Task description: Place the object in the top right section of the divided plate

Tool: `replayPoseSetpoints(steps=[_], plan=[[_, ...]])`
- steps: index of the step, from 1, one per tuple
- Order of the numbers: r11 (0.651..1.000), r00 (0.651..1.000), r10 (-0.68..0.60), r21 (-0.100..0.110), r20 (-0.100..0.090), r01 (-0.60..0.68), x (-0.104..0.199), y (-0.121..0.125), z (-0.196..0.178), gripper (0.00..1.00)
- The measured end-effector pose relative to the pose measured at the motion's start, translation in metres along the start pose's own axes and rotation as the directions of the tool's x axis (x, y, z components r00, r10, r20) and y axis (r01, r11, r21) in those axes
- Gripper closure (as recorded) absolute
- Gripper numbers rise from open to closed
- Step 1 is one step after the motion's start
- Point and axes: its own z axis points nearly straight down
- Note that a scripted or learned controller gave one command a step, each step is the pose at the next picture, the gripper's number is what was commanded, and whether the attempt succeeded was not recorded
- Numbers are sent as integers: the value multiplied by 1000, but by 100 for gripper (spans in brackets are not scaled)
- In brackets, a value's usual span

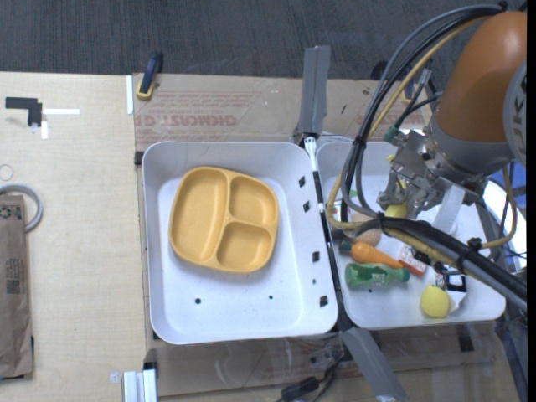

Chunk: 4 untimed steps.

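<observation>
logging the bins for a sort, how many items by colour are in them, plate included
yellow-orange: 1, the divided plate in the left bin
orange: 1, the carrot in the right bin
green: 1, the bottle
yellow: 1, the lemon
total: 4 that can be told apart; the arm hides others

A yellow divided plate (224,219) lies in the left bin (167,308); the tool (400,198) hangs over the right bin (469,312).

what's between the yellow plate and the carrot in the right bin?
In the camera view: bare white floor of the left bin, then the two bins' adjoining rims with black clips. The divided plate and the carrot have no loose object between them.
</observation>
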Motion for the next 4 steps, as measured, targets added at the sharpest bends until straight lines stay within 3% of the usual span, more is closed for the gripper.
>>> replayPoseSetpoints(steps=[1, 2, 3, 4], plan=[[1000, 1000, -20, 2, 0, 20, -28, -14, 9, 100], [947, 947, 322, 0, 1, -322, 20, -42, -1, 100], [929, 929, 371, 1, 1, -371, 143, -113, 74, 100], [929, 929, 369, 0, 8, -369, 142, -113, 67, 100]])
